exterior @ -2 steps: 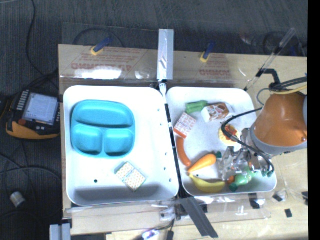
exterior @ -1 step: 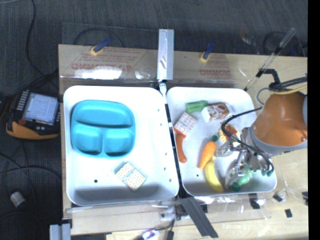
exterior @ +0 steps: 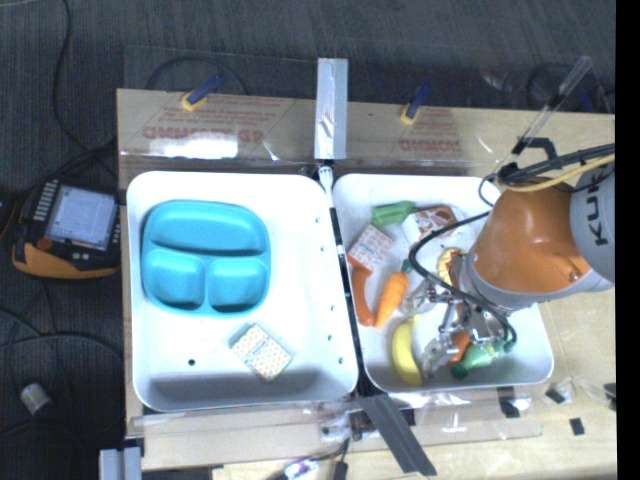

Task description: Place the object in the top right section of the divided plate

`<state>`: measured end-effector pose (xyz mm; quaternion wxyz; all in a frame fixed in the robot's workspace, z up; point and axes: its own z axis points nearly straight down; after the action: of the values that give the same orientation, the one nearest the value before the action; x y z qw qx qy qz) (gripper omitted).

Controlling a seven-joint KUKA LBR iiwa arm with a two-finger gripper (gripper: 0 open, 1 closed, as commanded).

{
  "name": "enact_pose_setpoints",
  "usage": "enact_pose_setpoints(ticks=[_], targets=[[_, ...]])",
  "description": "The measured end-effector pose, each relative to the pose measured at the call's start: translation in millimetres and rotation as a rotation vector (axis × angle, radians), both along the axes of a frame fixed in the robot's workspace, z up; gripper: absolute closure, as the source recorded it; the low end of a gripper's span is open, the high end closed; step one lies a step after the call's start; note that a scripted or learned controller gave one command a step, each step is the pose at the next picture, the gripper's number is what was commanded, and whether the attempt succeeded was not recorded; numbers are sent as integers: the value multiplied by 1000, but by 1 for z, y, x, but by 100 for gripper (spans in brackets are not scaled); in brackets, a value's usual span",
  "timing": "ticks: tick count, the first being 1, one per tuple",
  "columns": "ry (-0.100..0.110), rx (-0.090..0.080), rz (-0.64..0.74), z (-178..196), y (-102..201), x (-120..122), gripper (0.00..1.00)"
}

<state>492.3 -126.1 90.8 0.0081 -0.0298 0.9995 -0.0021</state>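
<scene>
Whether the gripper [exterior: 458, 340] was clenched or released could not be told; seemingly mid-pick in the right bin [exterior: 538, 366], divided plate [exterior: 205, 230] far left.

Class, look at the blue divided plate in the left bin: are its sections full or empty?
Empty. The blue divided plate shows bare blue in all three sections; the small patterned packet lies outside it on the left bin floor.

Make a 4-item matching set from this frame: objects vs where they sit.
Things:
1. divided plate
2. patterned packet
3. banana
4. tool

Places:
A. right bin, front, beside the carrot
B. left bin, toward the back
C. low over the right bin's front right corner
D. left bin, in front of the plate

Pairs: 1-B, 2-D, 3-A, 4-C
</scene>
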Motion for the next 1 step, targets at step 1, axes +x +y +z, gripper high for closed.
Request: enact_pose_setpoints(ticks=[1], targets=[[0,-6,628,0,-18,16,0]])
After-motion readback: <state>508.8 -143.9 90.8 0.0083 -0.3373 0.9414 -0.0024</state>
